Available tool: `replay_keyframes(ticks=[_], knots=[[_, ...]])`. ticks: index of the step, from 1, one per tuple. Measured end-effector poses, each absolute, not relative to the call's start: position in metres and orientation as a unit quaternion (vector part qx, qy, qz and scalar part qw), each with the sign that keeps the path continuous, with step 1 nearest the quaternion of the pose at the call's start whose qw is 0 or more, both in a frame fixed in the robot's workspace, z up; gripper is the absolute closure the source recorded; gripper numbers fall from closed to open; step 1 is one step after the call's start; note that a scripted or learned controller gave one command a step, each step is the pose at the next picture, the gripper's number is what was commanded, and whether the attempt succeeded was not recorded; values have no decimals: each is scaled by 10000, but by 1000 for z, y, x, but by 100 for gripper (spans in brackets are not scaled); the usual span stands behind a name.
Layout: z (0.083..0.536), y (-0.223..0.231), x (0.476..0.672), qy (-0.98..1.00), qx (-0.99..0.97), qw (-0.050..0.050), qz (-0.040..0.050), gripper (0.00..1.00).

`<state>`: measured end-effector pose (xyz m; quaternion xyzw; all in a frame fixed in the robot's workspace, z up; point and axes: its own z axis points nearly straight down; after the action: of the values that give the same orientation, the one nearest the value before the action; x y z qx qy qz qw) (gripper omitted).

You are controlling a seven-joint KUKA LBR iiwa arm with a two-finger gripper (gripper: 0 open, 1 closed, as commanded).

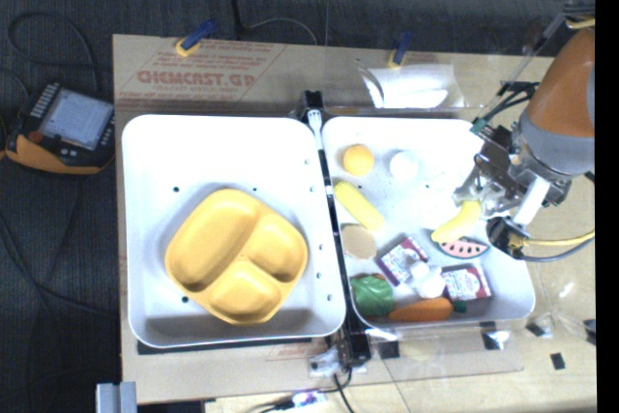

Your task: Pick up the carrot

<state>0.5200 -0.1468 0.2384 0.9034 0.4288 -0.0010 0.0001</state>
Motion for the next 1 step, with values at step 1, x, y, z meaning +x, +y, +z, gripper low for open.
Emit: replay_keyframes(ticks=[1], knots=[[238,-147,520,4288,9034,0,-12,0]])
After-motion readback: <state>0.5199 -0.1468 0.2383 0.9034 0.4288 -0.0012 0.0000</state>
